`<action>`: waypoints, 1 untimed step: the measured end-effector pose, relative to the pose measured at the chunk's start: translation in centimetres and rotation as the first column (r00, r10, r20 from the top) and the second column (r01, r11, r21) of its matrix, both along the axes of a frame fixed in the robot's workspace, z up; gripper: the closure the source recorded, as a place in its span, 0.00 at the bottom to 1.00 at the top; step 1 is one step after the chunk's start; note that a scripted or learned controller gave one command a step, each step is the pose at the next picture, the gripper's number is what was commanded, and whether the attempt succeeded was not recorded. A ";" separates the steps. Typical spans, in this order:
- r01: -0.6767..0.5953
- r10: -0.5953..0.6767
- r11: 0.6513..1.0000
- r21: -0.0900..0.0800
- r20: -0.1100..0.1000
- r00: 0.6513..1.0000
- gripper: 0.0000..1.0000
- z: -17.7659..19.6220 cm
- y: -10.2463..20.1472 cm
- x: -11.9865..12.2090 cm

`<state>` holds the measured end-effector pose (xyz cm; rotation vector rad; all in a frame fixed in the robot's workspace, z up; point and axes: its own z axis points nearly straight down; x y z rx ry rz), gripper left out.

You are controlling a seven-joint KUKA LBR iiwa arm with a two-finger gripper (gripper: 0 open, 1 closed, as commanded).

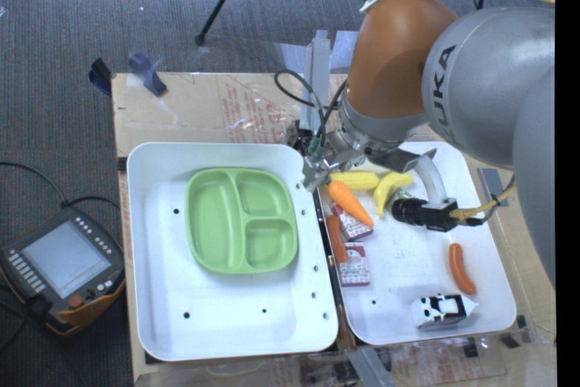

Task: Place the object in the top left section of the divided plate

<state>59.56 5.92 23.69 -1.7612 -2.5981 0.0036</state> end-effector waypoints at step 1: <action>-0.116 0.116 0.993 0.001 0.000 0.993 1.00 -0.3 -0.9 0.1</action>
